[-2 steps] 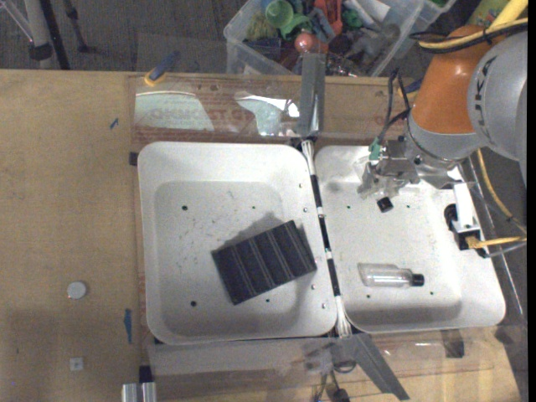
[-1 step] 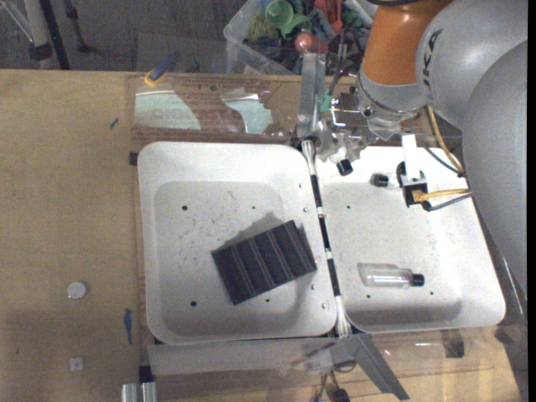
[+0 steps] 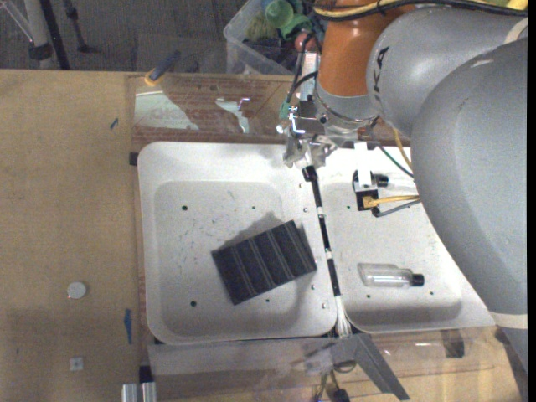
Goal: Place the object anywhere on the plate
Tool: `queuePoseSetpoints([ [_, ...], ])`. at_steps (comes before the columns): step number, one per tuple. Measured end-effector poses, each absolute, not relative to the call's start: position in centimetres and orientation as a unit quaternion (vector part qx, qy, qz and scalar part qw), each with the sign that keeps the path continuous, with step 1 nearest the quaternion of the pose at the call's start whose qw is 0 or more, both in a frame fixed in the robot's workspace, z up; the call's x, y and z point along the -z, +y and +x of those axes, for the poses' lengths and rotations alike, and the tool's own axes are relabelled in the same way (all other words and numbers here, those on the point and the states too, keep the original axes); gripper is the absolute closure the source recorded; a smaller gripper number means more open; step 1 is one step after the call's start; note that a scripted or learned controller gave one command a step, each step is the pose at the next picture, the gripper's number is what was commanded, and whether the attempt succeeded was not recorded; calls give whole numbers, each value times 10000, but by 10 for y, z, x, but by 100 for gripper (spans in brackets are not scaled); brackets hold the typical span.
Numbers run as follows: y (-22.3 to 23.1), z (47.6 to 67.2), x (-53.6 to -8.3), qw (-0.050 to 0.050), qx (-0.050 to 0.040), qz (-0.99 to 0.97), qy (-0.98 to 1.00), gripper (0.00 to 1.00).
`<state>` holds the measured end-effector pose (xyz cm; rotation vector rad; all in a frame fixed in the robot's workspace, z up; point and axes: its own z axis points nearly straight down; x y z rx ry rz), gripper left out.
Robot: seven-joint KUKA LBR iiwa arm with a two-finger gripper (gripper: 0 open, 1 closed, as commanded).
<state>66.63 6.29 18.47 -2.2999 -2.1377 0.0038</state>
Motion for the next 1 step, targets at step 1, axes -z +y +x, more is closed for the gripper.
queuePoseSetpoints([
  [1, 147, 666, -182, -5, 5, -7928, -6095, 100],
])
